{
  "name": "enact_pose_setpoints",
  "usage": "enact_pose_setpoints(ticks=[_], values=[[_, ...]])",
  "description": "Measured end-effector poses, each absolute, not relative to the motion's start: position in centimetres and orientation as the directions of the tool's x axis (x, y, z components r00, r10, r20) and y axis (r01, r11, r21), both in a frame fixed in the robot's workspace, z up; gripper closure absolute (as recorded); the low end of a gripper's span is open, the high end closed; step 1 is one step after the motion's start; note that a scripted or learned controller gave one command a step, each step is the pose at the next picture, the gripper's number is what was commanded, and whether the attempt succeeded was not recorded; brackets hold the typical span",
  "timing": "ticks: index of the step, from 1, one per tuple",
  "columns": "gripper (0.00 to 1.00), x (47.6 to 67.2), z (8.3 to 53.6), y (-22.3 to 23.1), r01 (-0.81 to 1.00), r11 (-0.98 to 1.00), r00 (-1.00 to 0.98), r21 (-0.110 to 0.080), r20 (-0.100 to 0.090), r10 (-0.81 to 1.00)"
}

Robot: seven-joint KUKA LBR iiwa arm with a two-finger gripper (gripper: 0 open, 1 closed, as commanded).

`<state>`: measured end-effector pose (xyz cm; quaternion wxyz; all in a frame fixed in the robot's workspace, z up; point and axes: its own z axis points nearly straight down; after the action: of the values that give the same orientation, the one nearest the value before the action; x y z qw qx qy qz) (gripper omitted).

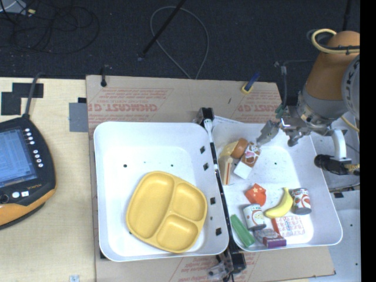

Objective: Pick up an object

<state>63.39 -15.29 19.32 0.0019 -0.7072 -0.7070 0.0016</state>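
Observation:
The right bin [320, 175] holds several small items. A banana [279, 205] lies beside a red can [301, 200], a red piece [256, 192] and a small white carton [254, 215]. A green item [241, 229] and a red-and-white packet [292, 225] lie at the front. A brown item [238, 148], a red-white carton [251, 155] and a white block [242, 170] sit near the bin's back left. My gripper [278, 136] hovers over the bin's back edge, right of the brown item, open with nothing between its fingers [265, 134].
The left bin [117, 151] holds a yellow divided plate [167, 211]. A divider wall [212, 175] separates the bins. A control pendant [17, 169] lies at far left. Cables run across the dark floor behind the bench.

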Motion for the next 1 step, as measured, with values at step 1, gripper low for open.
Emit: enact_pose_setpoints(ticks=[1], values=[[0.00, 60.82, 11.95, -14.36, 1.000, 0.001, 0.000, 0.010, -0.002, 1.000]])
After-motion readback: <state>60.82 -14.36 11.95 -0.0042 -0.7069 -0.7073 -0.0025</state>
